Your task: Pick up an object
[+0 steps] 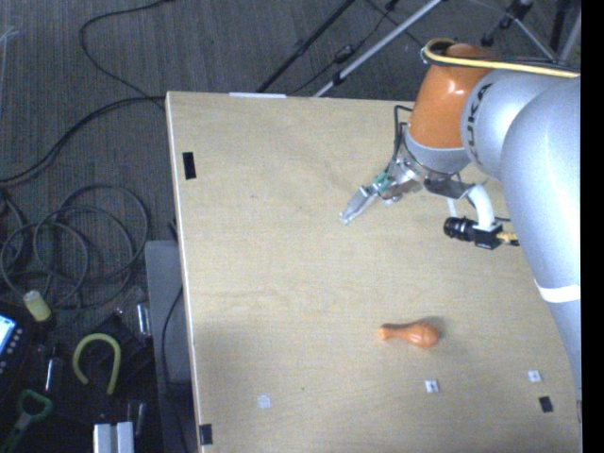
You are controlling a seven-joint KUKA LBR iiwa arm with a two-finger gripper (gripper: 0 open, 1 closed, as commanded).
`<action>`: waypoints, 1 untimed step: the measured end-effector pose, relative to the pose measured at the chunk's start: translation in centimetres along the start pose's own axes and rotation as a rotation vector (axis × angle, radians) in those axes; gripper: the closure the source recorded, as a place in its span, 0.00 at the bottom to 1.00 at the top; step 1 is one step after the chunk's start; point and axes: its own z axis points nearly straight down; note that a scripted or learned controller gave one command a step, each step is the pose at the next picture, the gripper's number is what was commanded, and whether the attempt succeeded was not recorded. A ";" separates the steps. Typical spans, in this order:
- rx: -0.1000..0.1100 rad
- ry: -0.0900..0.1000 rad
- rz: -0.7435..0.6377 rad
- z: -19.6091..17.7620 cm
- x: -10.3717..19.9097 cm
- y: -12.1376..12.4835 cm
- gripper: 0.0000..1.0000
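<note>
A small orange object [411, 333], pear-shaped with a thin neck pointing left, lies on the pale wooden bench top [283, 281] toward the front right. My gripper [352, 211] hangs over the middle of the bench, slanting down to the left from the orange-banded wrist [444, 107]. It is well apart from the orange object, up and to the left of it. Nothing shows at its tip.
The grey arm [543, 177] fills the right side, with a black fitting [472, 231] on a white bracket under the wrist. Small black and white markers [431, 385] dot the bench. Cables [75, 225] and tools lie on the floor left of the bench edge; stand legs [396, 26] cross behind.
</note>
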 end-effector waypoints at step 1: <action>0.001 -0.002 0.342 -2.1 -2.6 -1.1 0.00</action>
